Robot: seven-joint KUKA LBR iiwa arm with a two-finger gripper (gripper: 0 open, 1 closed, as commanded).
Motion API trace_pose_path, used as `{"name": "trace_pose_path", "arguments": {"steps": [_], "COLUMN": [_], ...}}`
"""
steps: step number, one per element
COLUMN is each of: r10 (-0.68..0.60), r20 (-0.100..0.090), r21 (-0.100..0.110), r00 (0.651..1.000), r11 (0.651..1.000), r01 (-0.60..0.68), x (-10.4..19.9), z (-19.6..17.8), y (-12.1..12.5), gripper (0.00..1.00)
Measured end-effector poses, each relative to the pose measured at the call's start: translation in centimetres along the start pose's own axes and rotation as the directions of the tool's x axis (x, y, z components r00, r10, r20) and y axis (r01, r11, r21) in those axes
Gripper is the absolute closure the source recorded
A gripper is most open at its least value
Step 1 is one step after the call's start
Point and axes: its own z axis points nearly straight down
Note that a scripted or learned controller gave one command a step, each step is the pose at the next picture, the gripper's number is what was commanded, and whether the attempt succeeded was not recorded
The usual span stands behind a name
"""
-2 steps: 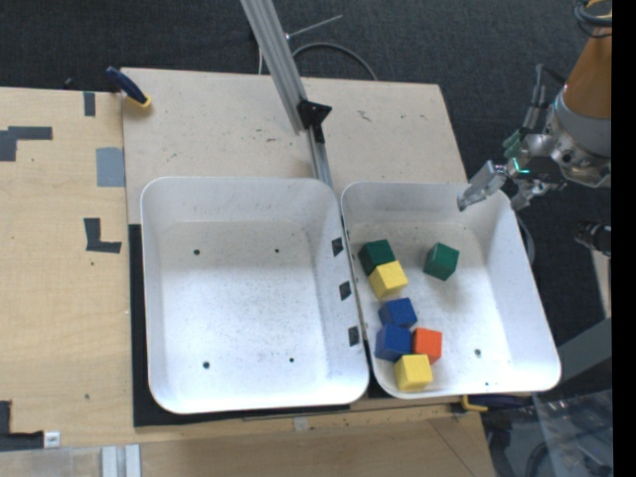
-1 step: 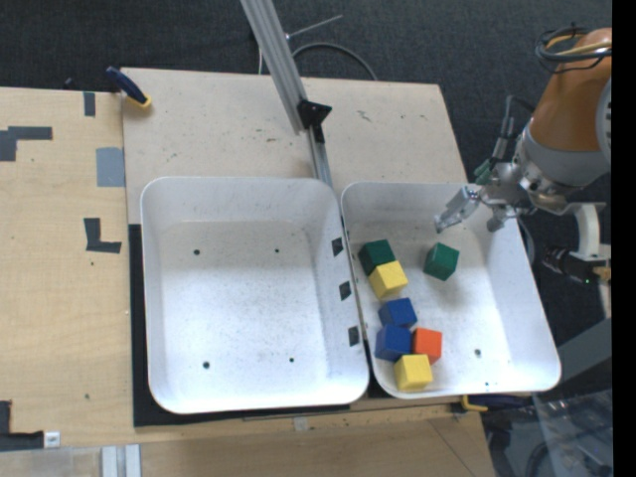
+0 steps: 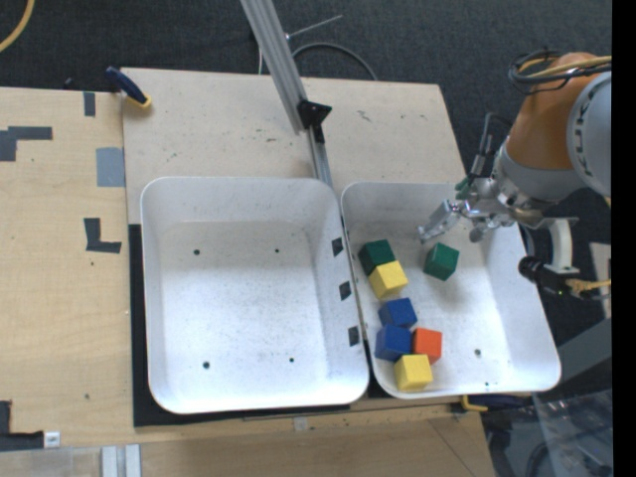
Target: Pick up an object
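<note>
1. Gripper (image 3: 435, 229) hung over the right bin (image 3: 517, 346), reaching in from the right; whether its fingers were open or closed could not be told.
2. Nearest the camera lay a yellow cube (image 3: 413, 372), then an orange cube (image 3: 428, 343) and two blue cubes (image 3: 396, 328).
3. Farther back lay another yellow cube (image 3: 388, 278) and a dark green cube (image 3: 376, 255).
4. A green cube (image 3: 441, 261) lay alone just below the gripper, not between its fingers.

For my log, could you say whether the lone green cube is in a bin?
In: the green cube rests on the right bin's floor.
</note>
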Motion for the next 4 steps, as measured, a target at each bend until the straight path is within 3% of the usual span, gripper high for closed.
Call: {"name": "trace_pose_path", "arguments": {"steps": [1, 2, 4], "r10": [0.001, -0.001, 0.001], "r20": [0.001, 0.0, 0.003], "r21": [-0.003, -0.004, -0.012], "r00": [1.0, 1.0, 1.0], "r11": [1.0, 1.0, 1.0], "r01": [-0.001, 0.001, -0.001], "x": [0.6, 0.6, 0.0], "z": [4.5, 3.3, -9.0], "y": [-0.4, -0.4, -0.2], "gripper": [0.0, 1.0, 1.0]}}
